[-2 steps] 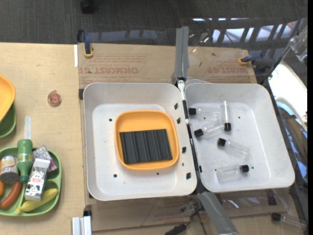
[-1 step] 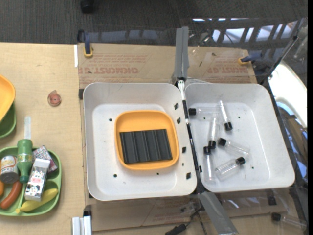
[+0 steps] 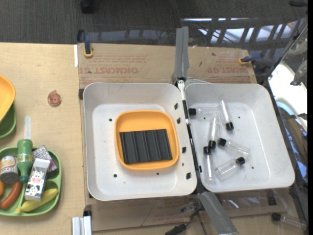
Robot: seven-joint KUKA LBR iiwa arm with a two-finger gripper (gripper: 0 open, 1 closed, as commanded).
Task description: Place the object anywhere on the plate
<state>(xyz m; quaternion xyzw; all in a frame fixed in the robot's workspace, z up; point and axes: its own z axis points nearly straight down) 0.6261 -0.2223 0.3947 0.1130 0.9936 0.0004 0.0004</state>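
Square orange plate (image 3: 145, 143) with dark ribbed centre in left white bin (image 3: 98, 180), clear black-capped plastic vials (image 3: 230, 166) scattered in right white bin (image 3: 274, 175)

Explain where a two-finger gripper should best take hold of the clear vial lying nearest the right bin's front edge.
Probably mid-body, from straight above. The vial lies flat and slanted, black cap toward the right, so the jaws should close across its narrow width. No other vial appears to touch its body there.
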